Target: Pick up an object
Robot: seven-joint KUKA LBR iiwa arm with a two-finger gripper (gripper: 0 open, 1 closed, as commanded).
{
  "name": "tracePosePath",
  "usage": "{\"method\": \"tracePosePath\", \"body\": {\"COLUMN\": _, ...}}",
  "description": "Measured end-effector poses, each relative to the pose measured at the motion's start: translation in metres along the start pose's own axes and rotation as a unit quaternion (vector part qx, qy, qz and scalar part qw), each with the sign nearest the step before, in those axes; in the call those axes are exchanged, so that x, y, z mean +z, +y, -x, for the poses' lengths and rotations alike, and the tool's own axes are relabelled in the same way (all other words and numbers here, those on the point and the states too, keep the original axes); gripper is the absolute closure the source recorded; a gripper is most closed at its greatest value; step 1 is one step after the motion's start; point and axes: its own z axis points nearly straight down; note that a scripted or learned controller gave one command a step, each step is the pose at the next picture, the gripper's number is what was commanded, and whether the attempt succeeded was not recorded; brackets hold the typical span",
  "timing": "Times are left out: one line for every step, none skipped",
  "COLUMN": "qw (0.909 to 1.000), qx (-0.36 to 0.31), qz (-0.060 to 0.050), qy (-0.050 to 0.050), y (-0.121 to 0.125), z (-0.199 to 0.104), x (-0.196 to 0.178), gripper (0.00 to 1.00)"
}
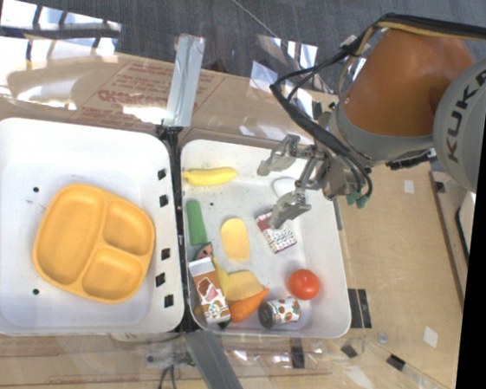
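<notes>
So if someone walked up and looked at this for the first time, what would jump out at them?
Probably the big yellow divided plate, alone in the left bin. Next, the grey and orange arm reaching in from the right, its end effector low over the right bin. That bin holds a jumble of toy food, with a banana at the back and a red tomato near the front.

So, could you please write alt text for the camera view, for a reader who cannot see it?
A grey robot arm's gripper hangs over the right white bin, above a small checkered packet, holding nothing. That bin also holds a banana, tomato, carrot and can; the left bin holds a yellow divided tray.
</notes>
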Motion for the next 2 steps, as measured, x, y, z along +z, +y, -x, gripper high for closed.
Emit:
{"method": "tracePosePath", "body": {"qw": 0.9961, "qx": -0.087, "qz": 0.003, "qy": 0.006, "y": -0.054, "z": 0.009, "x": 0.189, "gripper": 0.00}}
{"method": "tracePosePath", "body": {"qw": 0.9944, "qx": -0.105, "qz": 0.002, "qy": 0.001, "y": -0.019, "z": 0.001, "x": 0.198, "gripper": 0.00}}
